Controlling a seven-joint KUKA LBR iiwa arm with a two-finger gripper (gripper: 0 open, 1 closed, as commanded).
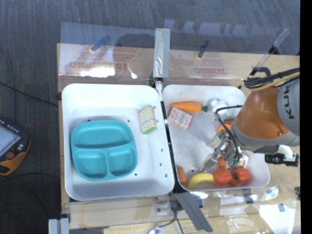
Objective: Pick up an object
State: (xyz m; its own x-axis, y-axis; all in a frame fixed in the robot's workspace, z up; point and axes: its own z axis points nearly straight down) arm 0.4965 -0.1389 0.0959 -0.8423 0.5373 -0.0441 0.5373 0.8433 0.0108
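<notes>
left bin (pixel 68 130): tray (pixel 103 148) in the middle, sponge (pixel 147 119) by its right wall | right bin (pixel 195 140): carrot (pixel 186 107) at the back, box (pixel 180 117) just in front of it, banana (pixel 200 180) and tomato (pixel 223 176) at the front | my pincer (pixel 220 155) above the tomato

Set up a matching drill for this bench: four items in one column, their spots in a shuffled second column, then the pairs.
Items
1. teal tray
2. carrot
3. banana
4. sponge

Spots
A. near edge of the right bin, beside the tomato
B. far end of the right bin
C. left bin, right of the tray's far corner
D. middle of the left bin

Pairs: 1-D, 2-B, 3-A, 4-C
</notes>
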